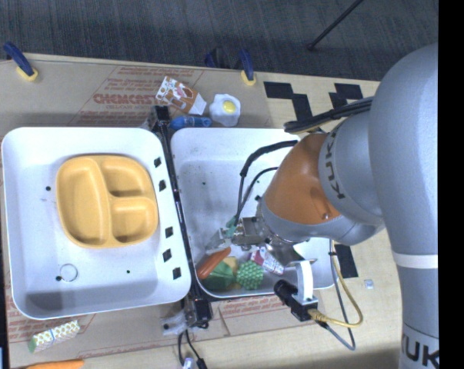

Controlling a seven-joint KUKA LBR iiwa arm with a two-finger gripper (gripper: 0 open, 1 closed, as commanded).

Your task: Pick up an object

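A yellow divided tray (107, 199) lay in the left bin (20, 229). In the right bin's (197, 160) near corner, an orange carrot-like piece (212, 263) and green toys (250, 275) crowded together under the gripper (251, 241); its state I could not tell. Crowding could spoil the grasp.

A cardboard-covered bench (124, 91) held by blue clamps (20, 60) stands on dark grey carpet (139, 14).

toy pile (230, 271) crowds right bin's (197, 167) near corner
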